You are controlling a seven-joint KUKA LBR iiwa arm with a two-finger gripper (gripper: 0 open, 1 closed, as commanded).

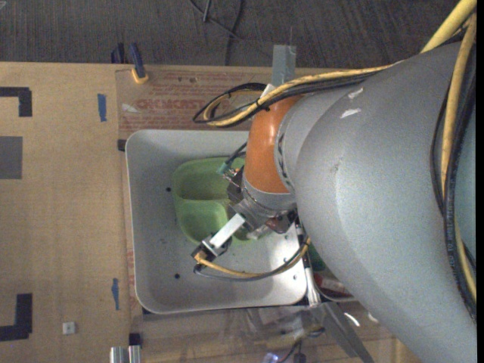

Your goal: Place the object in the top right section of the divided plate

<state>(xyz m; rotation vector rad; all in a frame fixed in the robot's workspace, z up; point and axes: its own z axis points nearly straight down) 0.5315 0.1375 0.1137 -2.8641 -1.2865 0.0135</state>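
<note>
A light green divided plate (198, 200) lies in the white bin (151, 225), with a ridge splitting it into sections. My arm comes in from the right and hangs over the plate's right side, its orange band above the wrist. The gripper (240, 216) sits low over the plate's right part, hidden under the wrist. No loose object is visible on the plate's bare sections.
The bin rests on a wooden bench with blue tape marks at the left. The arm's big grey body covers the right half of the scene. A second bin's corner and some clutter peek out at the bottom right (333, 286).
</note>
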